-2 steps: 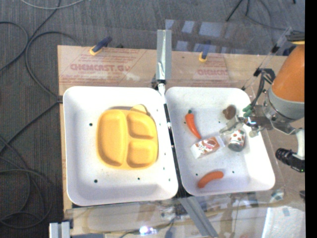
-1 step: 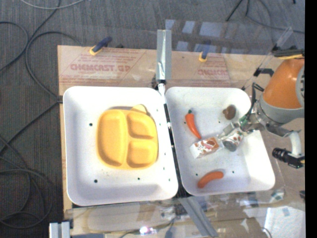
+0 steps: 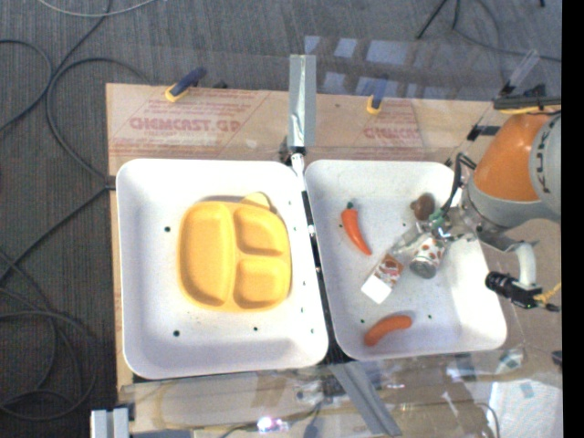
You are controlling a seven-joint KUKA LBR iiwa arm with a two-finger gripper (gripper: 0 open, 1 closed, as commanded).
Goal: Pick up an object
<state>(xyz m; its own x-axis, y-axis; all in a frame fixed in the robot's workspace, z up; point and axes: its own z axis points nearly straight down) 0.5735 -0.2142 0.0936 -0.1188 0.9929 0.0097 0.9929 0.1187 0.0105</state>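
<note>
bottle point(image 3: 394, 259), a clear one lying tilted in the right bin point(image 3: 474, 322), is met at its upper end by the hand point(image 3: 439, 229). whether the hand is open or closed cannot be told. nothing is seen lifted; the pick is judged unfinished.

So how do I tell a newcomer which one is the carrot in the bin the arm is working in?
Look at the right-hand white bin, the one without the yellow divided tray. Near its left wall, toward the far side, lies the carrot: short, orange, tapering, with a green tip at its upper end. The other orange item, a sausage shape near the front wall, is rounded at both ends with no green.
</note>
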